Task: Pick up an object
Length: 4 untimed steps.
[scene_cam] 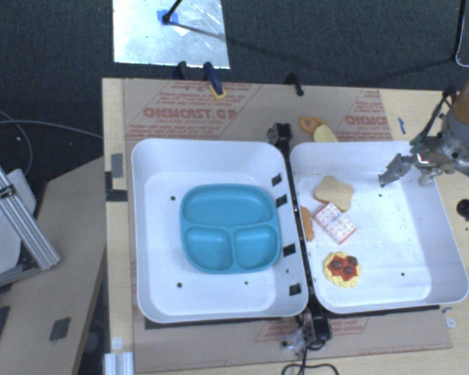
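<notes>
Looking down (camera view): two white bins sit side by side on a cardboard-covered bench.
Left bin (pixel 152 170): holds a blue divided tray (pixel 230 227) with three compartments, lying flat near the middle.
Right bin (pixel 422 248): holds four small items, all gathered toward its left side.
Bread slice (pixel 333 191): tan, lying flat, uppermost of the group.
Pink checked packet (pixel 334 223): just below the bread slice, touching or nearly touching it; too small to read.
Orange stick (pixel 306 223): lies along the bin's left wall, beside the packet; what it is cannot be told.
Yellow round piece (pixel 342 269): has red spots on top, lowest of the group, apart from the packet.
Gripper (pixel 399 170): over the right bin's upper right part, well apart from the items; the fingers are blurred, so whether they are wide or narrow cannot be told, and nothing shows between them.
Arm (pixel 465 127): cut off by the right edge.
Beyond the bins: two yellowish shapes (pixel 319 128) lie on the cardboard, hard to identify.
</notes>
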Motion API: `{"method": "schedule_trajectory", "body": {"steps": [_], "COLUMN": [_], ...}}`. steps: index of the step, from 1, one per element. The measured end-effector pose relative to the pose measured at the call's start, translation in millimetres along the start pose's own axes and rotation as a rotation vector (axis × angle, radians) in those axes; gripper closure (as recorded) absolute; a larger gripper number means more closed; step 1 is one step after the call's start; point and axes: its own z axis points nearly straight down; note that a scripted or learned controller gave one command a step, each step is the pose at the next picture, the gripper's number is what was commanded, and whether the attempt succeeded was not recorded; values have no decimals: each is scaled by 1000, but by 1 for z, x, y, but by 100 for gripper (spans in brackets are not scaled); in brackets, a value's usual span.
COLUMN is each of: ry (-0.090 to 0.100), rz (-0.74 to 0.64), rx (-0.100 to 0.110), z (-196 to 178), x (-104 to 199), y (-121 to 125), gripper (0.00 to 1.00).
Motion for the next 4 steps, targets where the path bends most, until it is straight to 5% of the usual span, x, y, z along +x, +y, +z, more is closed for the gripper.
{"method": "schedule_trajectory", "body": {"steps": [1,2,3,4], "ry": [-2,-9,-1,-1], "rz": [3,2,-7,-2], "rx": [-6,-17,-8,-3], "z": [110,102,57,14], "x": [-4,23,69,67], "y": [-45,-86,-25,-25], "gripper": [0,0,0,0]}}
